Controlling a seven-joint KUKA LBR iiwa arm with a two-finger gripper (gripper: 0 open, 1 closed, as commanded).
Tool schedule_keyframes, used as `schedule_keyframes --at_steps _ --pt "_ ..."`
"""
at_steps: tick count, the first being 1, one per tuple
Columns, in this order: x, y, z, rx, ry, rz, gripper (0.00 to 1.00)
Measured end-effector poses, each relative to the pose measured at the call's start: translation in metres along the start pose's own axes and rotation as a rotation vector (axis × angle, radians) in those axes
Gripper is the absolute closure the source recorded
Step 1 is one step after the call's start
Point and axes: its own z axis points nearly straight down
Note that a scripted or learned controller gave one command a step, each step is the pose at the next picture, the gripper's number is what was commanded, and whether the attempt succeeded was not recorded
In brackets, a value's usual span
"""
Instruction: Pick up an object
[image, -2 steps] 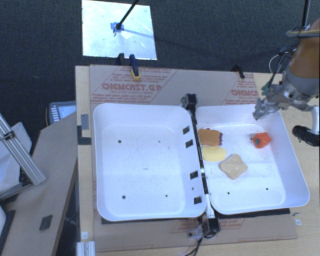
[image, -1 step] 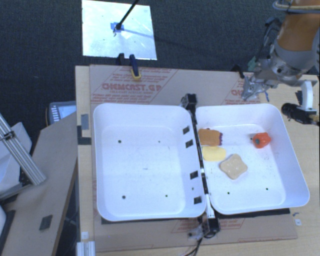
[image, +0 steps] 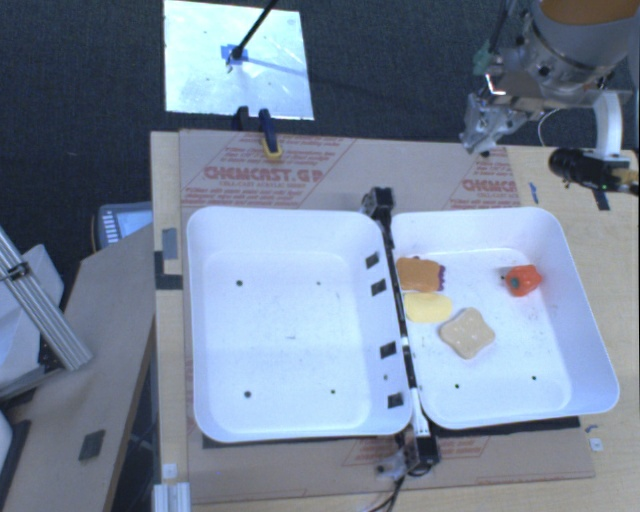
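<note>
Nearest, both white bins (image: 300, 225) are sitting side by side. Toast (image: 467, 333) is lying in the right one. My hand (image: 483, 128) is hovering beyond it; I cannot tell its state.

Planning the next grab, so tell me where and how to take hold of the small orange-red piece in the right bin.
Grip the orange-red piece across its rounded body, coming straight down from above. It lies apart from the other items, near the right bin's far right side, with bare floor around it for both fingers. Probably avoid its darker end, which looks narrower. The gripper sits above the bench, beyond the bin.
</note>
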Motion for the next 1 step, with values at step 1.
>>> schedule_keyframes --at_steps 1 --pt "0.0401 0.0126 -0.0199 0.011 -0.001 0.005 1.0"
